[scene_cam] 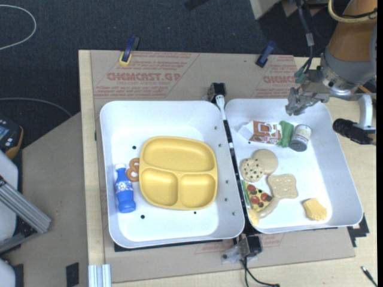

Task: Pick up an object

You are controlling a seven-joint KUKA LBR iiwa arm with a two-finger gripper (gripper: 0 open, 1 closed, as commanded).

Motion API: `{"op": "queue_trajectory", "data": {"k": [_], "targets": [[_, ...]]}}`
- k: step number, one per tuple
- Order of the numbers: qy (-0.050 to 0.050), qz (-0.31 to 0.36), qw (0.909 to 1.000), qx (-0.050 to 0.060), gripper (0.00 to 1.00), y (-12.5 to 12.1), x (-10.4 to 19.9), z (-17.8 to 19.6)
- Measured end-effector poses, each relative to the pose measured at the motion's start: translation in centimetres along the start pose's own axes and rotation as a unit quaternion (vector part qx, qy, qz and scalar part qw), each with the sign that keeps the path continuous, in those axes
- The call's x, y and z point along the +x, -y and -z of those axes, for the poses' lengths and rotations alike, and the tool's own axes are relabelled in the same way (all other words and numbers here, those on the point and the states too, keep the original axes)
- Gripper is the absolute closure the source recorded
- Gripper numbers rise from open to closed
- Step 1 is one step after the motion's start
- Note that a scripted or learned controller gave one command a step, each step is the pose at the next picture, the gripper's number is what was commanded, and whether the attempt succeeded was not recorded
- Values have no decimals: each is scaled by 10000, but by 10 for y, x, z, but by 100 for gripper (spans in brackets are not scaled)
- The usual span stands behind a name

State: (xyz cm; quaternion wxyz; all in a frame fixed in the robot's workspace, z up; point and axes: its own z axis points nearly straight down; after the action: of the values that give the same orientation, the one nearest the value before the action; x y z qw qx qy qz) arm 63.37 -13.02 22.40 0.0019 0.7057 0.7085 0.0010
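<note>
Lying nearest in the right bin (344, 166) are a yellow wedge (315, 208) and a pizza slice (259, 197), with toast (283, 185) and a chip cookie (259, 163) just beyond; the left bin (114, 130) holds a yellow divided tray (178, 172), a blue bottle (124, 189) and a pretzel (133, 168). Farther back sit a small packet (266, 132) and a green-and-silver can (295, 136); the gripper (297, 105) hangs over the right bin's far edge, nothing between its fingers, though I cannot tell whether they are spread or closed.

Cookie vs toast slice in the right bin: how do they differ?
The cookie is round with dark chips; the toast slice is squarish and plain. The cookie lies nearer the divider between the bins; the toast slice lies closer to the yellow chunk. Both are tan, lie flat in the right bin and touch each other.
</note>
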Motion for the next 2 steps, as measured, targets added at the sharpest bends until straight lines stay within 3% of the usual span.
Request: {"op": "queue_trajectory", "data": {"k": [1, 2], "targets": [[-5, 7, 10000, 1, 100, -18, 49, -8], [-4, -8, 10000, 3, 100, -24, 69, 2]]}}
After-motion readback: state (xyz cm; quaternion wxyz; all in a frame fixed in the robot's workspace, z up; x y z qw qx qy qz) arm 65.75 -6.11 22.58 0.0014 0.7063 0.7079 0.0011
